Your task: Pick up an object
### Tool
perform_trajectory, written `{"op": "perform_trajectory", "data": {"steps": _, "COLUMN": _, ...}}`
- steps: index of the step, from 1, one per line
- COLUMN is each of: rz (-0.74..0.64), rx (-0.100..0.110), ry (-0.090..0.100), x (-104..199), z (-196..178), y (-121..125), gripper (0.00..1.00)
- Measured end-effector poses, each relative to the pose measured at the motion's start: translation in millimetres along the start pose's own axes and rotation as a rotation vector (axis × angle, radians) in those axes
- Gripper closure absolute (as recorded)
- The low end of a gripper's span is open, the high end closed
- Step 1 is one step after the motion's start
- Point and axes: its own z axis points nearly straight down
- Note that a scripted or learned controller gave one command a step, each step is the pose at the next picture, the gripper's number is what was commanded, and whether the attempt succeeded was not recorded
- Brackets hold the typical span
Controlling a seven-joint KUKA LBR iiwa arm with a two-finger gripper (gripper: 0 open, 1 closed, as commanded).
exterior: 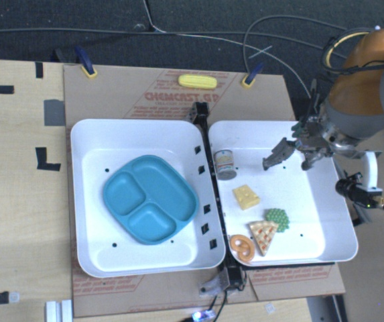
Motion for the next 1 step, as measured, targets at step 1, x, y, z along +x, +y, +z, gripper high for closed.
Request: {"op": "perform_trajectory", "data": {"steps": 1, "rz": -0.003, "rx": -0.012, "ry": -0.002, "x": 0.3, "z": -6.7, "y": 2.4, "gripper": 0.0}}
